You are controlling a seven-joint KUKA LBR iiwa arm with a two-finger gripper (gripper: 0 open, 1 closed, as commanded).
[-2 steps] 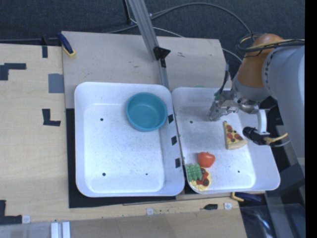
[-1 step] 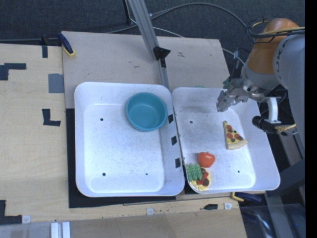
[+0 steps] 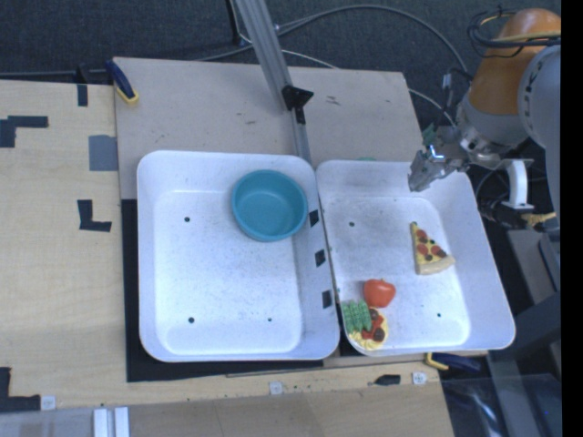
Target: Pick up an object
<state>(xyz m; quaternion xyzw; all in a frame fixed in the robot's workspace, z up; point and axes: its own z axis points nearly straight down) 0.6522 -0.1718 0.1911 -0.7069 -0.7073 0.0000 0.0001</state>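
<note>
Above the far right corner of the right bin (image 3: 474, 244) hangs the gripper (image 3: 422, 177), nothing between its fingers; whether they are spread or closed cannot be told. Nearer than it, inside that bin, lie a pizza slice (image 3: 428, 250), a tomato (image 3: 379, 292) and a green-and-yellow toy (image 3: 364, 324).

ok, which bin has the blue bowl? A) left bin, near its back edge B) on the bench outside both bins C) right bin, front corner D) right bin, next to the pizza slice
A: the blue bowl sits in the left bin, up by its back edge, while the pizza slice lies in the right bin.
</note>
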